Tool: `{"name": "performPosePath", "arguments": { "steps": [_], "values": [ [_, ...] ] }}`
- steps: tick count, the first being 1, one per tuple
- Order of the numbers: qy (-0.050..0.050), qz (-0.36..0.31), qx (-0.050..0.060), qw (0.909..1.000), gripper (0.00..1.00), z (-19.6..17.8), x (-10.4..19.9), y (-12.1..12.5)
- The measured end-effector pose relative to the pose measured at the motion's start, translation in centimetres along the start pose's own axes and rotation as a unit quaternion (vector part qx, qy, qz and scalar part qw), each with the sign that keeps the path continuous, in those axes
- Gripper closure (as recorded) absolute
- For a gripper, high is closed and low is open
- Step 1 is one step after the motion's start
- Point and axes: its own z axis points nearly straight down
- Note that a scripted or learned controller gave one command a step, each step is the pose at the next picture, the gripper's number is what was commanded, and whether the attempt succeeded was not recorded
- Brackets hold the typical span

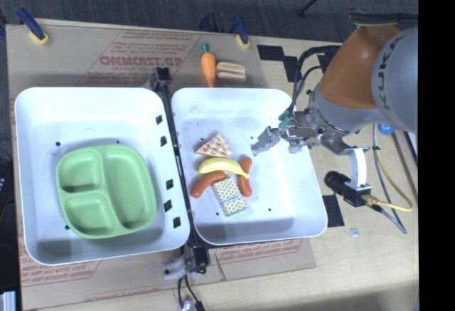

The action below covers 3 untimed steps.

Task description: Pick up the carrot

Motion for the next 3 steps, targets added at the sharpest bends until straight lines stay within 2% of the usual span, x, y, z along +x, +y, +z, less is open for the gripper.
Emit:
{"name": "performPosePath", "arguments": {
  "steps": [1,2,3],
  "values": [
    [0.000,0.017,0.000,0.9998,0.00,12.9,5.9,-3.4],
    [-0.001,0.029,-0.001,0.9996,0.00,4.9,1.6,2.8],
    [-0.001,0.028,-0.002,0.9996,0.00,1.5,-0.6,11.4]
  ]
}}
